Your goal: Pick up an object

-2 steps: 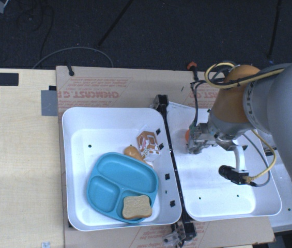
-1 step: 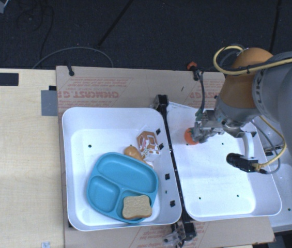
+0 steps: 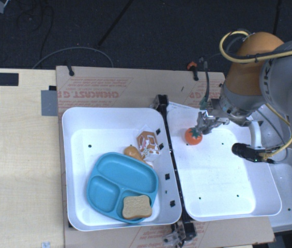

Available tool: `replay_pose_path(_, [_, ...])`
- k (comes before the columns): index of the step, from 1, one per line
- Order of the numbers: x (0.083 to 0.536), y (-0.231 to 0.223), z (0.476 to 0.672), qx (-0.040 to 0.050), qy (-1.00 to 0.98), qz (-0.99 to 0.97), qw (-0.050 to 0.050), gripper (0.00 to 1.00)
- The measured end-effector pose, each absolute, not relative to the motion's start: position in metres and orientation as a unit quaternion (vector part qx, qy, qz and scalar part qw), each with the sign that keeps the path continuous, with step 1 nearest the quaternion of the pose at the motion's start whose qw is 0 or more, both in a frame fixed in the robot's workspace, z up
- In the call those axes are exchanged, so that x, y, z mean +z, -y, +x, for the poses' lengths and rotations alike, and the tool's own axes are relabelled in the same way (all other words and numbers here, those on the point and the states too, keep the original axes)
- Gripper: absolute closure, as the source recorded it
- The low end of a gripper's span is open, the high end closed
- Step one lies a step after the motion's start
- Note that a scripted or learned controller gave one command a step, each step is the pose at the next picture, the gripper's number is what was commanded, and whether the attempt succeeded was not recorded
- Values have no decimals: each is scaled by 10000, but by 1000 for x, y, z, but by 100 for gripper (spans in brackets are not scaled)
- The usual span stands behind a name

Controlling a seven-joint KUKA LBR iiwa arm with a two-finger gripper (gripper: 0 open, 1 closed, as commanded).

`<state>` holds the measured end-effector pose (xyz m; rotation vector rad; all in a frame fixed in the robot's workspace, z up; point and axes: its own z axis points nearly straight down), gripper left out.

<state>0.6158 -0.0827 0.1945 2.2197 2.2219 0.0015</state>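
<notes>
We see the gripper (image 3: 203,126) right over the small orange-red toy fruit (image 3: 193,136) in the right bin (image 3: 239,200), upper left area. Can't tell its state. We judge the fruit light, rigid, slick (round, may roll); grip across its widest middle.

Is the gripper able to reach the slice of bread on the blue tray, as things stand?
Probably yes. The bread lies uncovered on the blue tray, open from above; the gripper must cross the divider first.
</notes>
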Motion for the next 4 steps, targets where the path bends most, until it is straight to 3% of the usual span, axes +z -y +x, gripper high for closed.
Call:
replay_pose_path(1, [224, 84, 616, 0, -7074, 7068, -2, 100])
replay_pose_path(4, [234, -70, 547, -14, -7089, 7053, -26, 100])
